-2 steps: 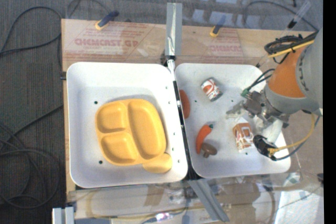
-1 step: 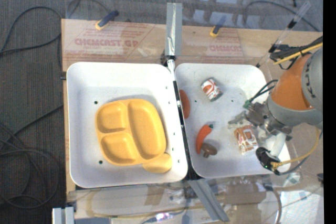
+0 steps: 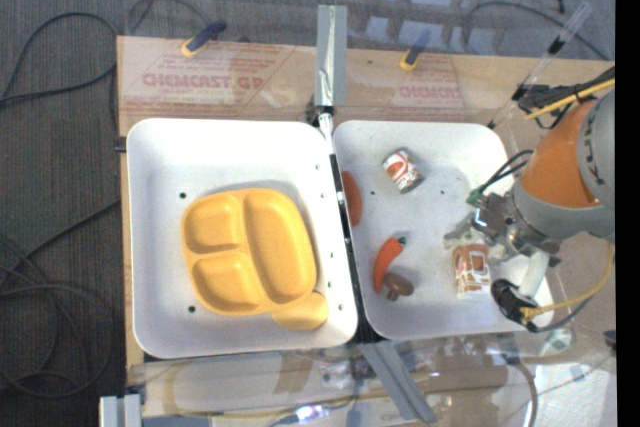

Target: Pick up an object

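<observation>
Over the right bin's (image 3: 430, 130) 3 o'clock edge, your gripper (image 3: 487, 233), finger state you cannot tell, wrist clutter masking it, small packet (image 3: 470, 270) touching beneath, orange item (image 3: 351, 198) half-hidden at 9 o'clock wall.

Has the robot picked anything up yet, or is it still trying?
Nothing looks picked up yet. The small can, the orange carrot toy and the packet all lie on the floor of the right bin, and the yellow tray sits in the left bin. In hand: the gripper is low over the right bin, next to the packet. Left: grabbing something and lifting it out.
</observation>
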You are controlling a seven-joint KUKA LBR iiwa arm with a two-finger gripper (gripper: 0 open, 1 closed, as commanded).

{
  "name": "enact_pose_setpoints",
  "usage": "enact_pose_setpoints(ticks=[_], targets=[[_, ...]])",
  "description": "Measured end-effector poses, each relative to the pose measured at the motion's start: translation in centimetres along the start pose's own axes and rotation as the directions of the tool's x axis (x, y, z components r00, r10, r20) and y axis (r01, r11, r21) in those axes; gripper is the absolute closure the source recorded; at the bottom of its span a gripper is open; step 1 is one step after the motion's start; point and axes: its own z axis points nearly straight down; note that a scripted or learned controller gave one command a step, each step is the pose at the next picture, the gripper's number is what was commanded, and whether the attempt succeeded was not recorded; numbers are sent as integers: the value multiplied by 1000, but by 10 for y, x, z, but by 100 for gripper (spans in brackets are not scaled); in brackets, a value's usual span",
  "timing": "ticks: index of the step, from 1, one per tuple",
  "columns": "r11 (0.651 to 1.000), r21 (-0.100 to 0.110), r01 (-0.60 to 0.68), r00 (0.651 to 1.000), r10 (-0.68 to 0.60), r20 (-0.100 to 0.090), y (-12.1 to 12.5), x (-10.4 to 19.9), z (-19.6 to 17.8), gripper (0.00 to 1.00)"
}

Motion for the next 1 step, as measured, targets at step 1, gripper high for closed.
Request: enact_pose_setpoints(ticks=[1], targets=[[985,16,171,985,-172,3,26,66,-90,100]])
